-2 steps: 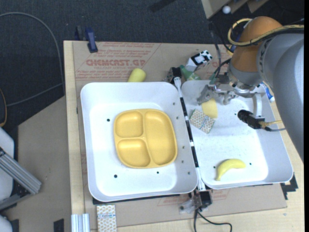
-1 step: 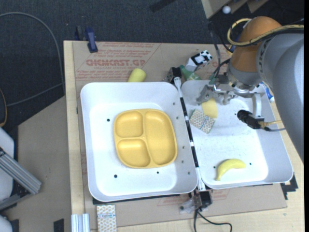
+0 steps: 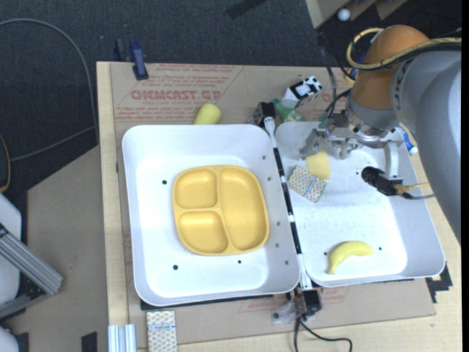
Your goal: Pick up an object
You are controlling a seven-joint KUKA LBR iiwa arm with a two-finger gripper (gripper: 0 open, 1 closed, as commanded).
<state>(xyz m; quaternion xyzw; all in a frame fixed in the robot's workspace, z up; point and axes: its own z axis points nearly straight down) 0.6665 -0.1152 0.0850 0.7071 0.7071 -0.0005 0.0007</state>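
Observation:
In the right bin, a pale yellow block lies near the far left corner, beside a small patterned packet. A yellow banana rests near the bin's front edge. My gripper hangs at the far end of this bin, directly above and behind the pale yellow block, very close to it. Whether it touches the block is unclear. The grey arm with its orange band comes in from the right.
The left bin holds a yellow divided plate. On the cardboard behind the bins lie a yellow cylinder, a black-and-white toy and a blue clamp. A patterned packet lies in front.

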